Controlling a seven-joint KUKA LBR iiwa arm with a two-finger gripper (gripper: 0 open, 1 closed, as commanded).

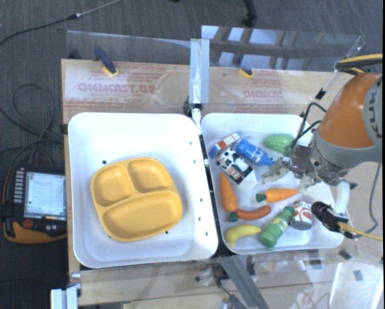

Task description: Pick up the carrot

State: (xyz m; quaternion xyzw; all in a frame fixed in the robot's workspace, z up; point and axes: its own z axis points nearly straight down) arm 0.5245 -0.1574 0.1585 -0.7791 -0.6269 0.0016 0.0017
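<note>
My tool [289,167] hangs in the right bin [212,172], at the frame's right, just above the small carrot [281,194]; I cannot tell its state. A longer carrot [228,194] lies by the bin's left wall. The yellow tray [136,198] fills the left bin [83,172].

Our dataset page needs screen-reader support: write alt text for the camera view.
A grey-and-orange arm's gripper hovers over the right bin, just above a small carrot among toy foods and bottles. The left bin holds a yellow divided tray.
</note>
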